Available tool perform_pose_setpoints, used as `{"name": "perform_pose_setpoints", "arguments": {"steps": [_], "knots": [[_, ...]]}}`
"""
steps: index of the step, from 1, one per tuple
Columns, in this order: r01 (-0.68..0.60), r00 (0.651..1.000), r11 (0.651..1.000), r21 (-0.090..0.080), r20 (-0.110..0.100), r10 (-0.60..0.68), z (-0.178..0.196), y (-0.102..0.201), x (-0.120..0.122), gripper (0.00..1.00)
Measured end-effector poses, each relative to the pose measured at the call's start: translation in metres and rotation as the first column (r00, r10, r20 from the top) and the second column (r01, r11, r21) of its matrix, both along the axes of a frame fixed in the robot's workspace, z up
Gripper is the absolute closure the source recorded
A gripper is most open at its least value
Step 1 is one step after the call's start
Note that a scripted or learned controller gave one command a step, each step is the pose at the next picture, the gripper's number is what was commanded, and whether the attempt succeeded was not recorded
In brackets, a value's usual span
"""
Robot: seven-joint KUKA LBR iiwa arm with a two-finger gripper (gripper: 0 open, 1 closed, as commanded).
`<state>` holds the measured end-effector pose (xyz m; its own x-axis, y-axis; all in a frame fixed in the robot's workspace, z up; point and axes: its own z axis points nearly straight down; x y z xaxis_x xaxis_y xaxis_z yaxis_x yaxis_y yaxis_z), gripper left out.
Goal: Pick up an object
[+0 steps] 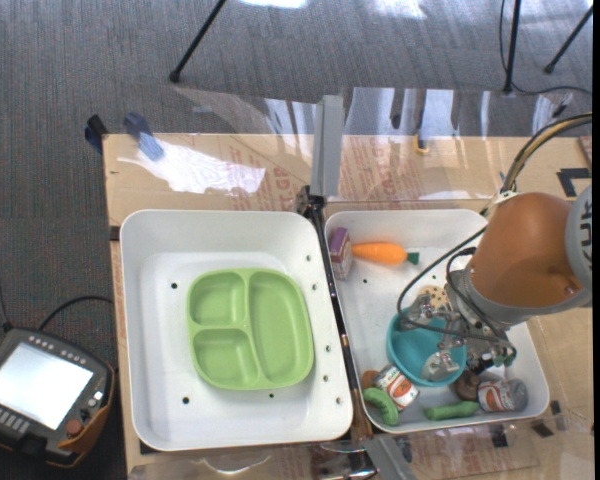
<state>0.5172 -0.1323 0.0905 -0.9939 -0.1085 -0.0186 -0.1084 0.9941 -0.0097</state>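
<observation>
Arm's metal hand (450,353) low over the round teal plastic bowl (412,353) in the right white bin (435,223).

Whether the hand is clenched or released – cannot tell. Behind the bowl lies an orange toy carrot (380,253); just before it a small labelled can (396,386) and a green bean-shaped toy (450,410); left of it – a green divided plate (250,328).

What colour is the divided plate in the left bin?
Light green; the camera view shows the divided plate plainly.

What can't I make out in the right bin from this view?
- Pincer: open or shut unclear; small, cluttered metal over the teal bowl.
- Bowl's right side: hidden by the wrist.
- Brown item beside the can: mostly covered by the pincer.
- Can labels: too small.
</observation>
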Motion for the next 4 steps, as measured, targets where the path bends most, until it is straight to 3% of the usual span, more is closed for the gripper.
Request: {"name": "perform_pose_setpoints", "arguments": {"steps": [1, 2, 3, 4], "knots": [[0.293, 0.956, 0.956, 0.004, -0.027, -0.292, -0.005, -0.033, 0.126, 0.0], [0.26, 0.965, 0.966, 0.009, -0.021, -0.26, -0.005, -0.067, 0.064, 0.0], [0.279, 0.96, 0.96, 0.012, -0.022, -0.279, -0.005, 0.032, 0.07, 0.0], [0.327, 0.945, 0.945, 0.0, -0.029, -0.327, -0.005, 0.048, 0.118, 0.0]]}}
